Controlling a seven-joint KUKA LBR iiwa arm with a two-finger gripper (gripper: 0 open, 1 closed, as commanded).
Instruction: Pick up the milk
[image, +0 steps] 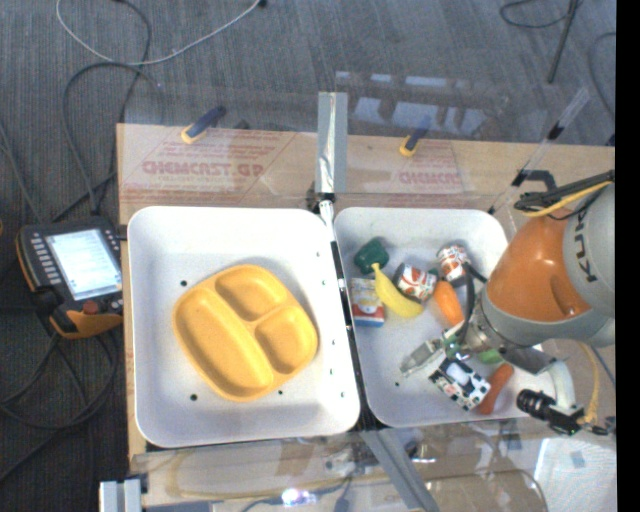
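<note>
We see the milk carton (367, 301) lying at nine o'clock in the right bin (400, 400), against the wall, touching the banana (397, 297). Our tool (428, 352) hangs near five o'clock, well apart from it, fingers spread and holding nothing. We judge the carton light, fairly stiff and smooth-sided; pinching across its narrow flat faces should hold best.

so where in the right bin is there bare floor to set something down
Bare floor lies in the right bin near its front-left corner, below the milk. It is crowded from the banana and can to the pincer.
</note>
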